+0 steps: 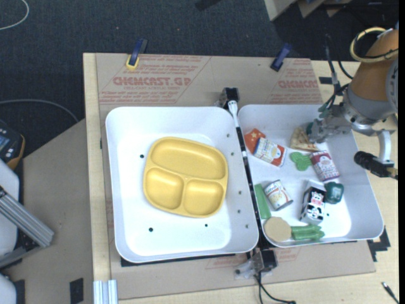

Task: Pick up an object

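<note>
We see the gripper (318,127) low over the far end of the right bin (364,217), right at a tan wedge-shaped item (302,141) that lies just leftward and nearer the camera from the fingertips, its long axis running roughly across the bin. We cannot tell whether the fingers are parted or closed, nor whether they touch the wedge

A robotics lab: two white bins (126,227) clamped to a cardboard-covered bench (190,75), aluminium framing (25,223) and loose cables (16,8) on dark carpet (63,18).
</note>
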{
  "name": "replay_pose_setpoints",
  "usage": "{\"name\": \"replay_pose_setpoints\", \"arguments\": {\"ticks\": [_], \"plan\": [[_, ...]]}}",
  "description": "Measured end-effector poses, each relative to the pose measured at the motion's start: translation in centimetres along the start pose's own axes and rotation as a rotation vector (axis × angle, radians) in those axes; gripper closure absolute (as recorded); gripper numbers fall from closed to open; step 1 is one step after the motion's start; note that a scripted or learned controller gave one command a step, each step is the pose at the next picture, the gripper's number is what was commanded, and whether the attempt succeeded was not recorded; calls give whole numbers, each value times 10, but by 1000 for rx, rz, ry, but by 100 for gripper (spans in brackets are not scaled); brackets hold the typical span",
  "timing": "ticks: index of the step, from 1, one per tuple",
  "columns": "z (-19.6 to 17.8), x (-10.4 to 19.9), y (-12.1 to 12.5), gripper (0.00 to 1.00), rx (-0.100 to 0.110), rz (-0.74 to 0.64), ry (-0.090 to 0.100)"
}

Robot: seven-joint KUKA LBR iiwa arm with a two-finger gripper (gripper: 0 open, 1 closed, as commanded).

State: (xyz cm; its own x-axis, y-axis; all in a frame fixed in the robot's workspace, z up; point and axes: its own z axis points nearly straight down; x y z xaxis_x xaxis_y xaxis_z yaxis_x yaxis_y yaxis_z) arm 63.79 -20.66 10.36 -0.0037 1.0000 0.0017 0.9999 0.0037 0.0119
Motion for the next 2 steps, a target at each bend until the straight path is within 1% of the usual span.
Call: {"name": "replay_pose_setpoints", "arguments": {"ticks": [1,2], "plan": [[-45,4,2,100,4,2,-5],[-107,11,1,100,3,2,-5]]}}
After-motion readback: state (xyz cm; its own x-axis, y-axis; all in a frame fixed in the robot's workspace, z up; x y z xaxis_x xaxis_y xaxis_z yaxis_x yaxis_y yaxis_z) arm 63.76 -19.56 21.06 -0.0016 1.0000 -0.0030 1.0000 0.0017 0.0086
